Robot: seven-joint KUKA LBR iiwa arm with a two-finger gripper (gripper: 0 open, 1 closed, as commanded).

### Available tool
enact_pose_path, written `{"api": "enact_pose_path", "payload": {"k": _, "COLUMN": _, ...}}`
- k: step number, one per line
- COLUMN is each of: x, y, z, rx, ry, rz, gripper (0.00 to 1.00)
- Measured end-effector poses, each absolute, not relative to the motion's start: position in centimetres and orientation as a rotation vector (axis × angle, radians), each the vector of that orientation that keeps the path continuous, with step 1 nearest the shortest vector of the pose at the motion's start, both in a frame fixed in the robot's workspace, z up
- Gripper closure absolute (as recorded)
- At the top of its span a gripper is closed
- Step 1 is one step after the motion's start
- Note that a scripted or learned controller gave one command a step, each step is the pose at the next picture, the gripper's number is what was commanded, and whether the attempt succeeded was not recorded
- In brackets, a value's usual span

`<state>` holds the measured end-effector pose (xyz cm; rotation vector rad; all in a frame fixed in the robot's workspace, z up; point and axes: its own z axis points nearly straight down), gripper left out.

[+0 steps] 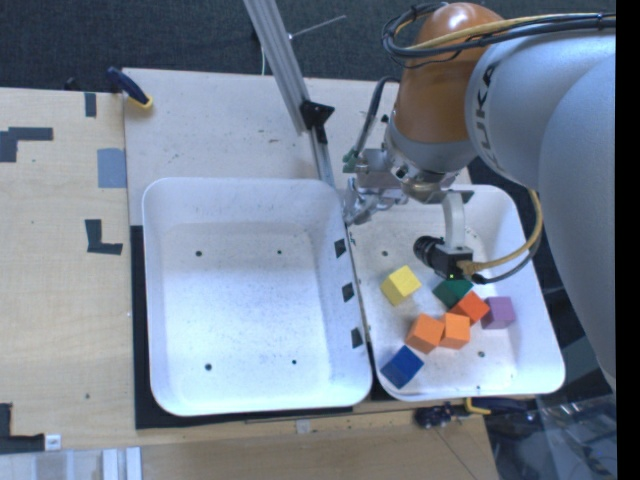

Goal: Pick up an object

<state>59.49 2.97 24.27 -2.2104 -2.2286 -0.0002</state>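
Blocks, right bin (530, 368): yellow block (401, 285) lying apart toward the bin's middle; green block (453, 292), partly tucked behind its neighbours; an orange block (472, 307) touching it; purple block (499, 312) just beside that; two more orange blocks (427, 332) (456, 330) side by side; blue block (402, 366) nearest the front rim. All rest on the bin floor.

Gripper (362, 208): at the far end of the right bin, over the wall shared with the left bin (240, 298), well apart from the blocks. The wrist and orange band (445, 68) cover it; what shows is perhaps a fingertip, and I cannot tell how it is set.

Black fitting with cable (440, 255): near the green block, identity unclear.

Arm body: cuts off the right bin's far right corner.

Surface: pale wooden bench (60, 268) with grey tape marks; metal pole (285, 68) slanting in from above; dark carpet (120, 13) beyond.
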Motion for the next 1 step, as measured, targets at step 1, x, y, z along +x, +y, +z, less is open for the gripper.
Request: {"api": "enact_pose_path", "payload": {"k": 1, "x": 58.29, "y": 8.84, "z": 24.79, "rx": -2.21, "ry": -2.229, "rz": -0.001, "gripper": 1.0}}
